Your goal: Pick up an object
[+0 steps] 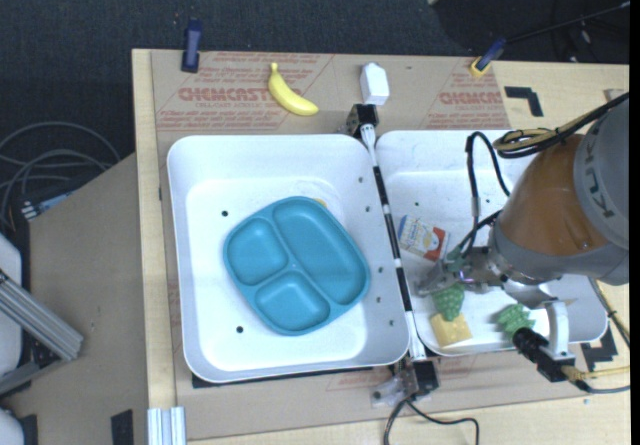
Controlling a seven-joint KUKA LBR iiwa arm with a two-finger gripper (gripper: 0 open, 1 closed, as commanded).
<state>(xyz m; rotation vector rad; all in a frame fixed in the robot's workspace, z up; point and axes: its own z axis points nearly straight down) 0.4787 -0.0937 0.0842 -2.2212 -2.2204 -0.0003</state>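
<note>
My arm (560,208) is grey with an orange band. Both bins (190,183) are white. The divided plate (293,264) in the left one is blue. On the tan worktop (160,113), printed with red lettering, lies a yellow banana (290,93). In the right bin: a green piece (449,299), a yellow block (451,330), a white-and-red packet (420,236).

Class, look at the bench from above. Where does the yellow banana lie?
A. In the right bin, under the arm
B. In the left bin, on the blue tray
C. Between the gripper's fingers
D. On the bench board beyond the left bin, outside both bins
D: the banana lies on the printed board beyond the far rim of the left bin, outside both bins.
</note>
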